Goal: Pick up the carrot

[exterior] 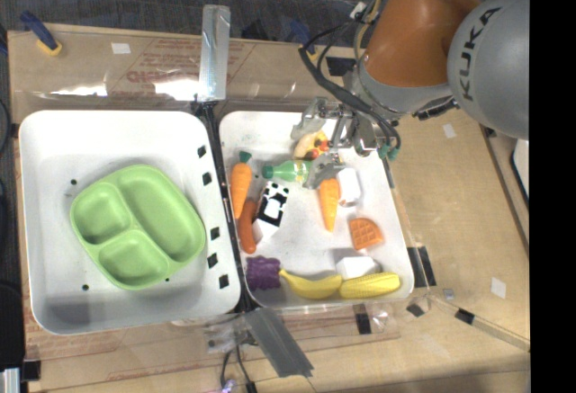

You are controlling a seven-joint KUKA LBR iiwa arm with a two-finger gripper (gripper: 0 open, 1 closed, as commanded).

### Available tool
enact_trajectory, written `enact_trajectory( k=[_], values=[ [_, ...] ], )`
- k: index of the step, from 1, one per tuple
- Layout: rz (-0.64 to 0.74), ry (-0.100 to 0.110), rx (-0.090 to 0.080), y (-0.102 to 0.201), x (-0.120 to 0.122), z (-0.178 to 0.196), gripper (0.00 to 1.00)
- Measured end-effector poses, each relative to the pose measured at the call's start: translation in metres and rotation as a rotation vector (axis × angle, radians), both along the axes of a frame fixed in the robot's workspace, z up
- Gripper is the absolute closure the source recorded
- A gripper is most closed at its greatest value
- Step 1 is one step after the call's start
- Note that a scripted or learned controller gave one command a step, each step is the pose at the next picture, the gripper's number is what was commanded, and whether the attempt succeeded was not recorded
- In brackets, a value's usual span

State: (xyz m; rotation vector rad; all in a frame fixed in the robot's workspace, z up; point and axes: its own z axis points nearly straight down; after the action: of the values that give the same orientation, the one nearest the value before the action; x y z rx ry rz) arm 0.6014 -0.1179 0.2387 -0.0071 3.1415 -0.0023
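Hovered with jaws [335,156] at the carrot's [329,200] top end; spread or pinching, impossible to tell. Best centred over the thick end, clear of the bottle [290,171].

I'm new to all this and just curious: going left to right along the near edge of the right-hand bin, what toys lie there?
Purple grapes → banana → corn cob, with a small white block just behind the corn.
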Motion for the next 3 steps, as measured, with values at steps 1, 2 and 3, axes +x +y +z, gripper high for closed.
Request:
enact_trajectory(
  k=[1, 2, 3],
  values=[
    [0.150, 0.006, 0.003, -0.051, -0.031, -0.093, 0.00],
    [0.101, 0.003, 0.003, -0.061, -0.036, -0.148, 0.00],
    [0.110, -0.003, 0.001, -0.059, -0.033, -0.136, 1.00]
  ],
)
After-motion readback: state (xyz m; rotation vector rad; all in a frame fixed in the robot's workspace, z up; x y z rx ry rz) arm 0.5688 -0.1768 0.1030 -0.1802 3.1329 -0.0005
